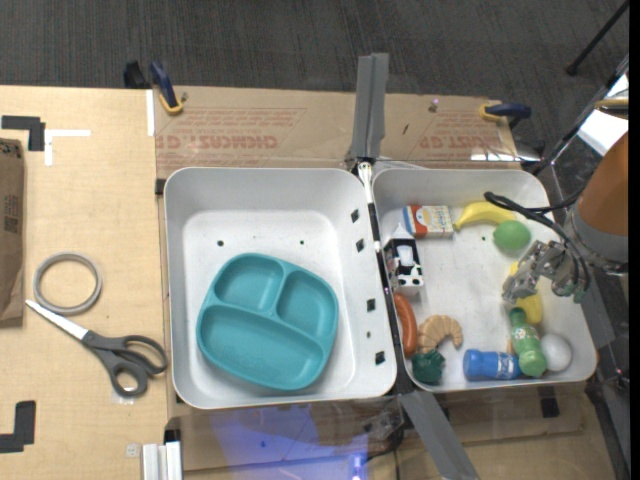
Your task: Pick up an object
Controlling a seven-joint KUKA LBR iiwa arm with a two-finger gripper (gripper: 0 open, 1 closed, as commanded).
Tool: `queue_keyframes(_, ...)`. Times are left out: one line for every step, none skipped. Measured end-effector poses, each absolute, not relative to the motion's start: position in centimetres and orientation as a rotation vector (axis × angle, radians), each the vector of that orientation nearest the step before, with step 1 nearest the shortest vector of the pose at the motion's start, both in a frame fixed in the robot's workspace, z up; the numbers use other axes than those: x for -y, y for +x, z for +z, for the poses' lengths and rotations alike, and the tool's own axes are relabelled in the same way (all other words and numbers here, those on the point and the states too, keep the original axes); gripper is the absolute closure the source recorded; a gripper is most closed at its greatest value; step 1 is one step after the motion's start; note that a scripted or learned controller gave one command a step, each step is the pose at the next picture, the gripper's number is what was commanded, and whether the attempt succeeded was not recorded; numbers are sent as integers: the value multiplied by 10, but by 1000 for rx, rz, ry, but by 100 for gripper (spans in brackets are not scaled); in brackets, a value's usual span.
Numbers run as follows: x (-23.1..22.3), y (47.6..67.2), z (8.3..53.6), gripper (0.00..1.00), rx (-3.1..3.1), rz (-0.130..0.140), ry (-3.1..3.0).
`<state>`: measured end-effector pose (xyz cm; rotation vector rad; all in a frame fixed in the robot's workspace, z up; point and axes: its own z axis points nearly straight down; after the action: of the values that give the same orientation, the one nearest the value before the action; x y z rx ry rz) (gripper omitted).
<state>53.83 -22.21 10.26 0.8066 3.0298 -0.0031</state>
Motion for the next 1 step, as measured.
queue_keyframes(108, 521, 199, 100, -3026, 1, 835)
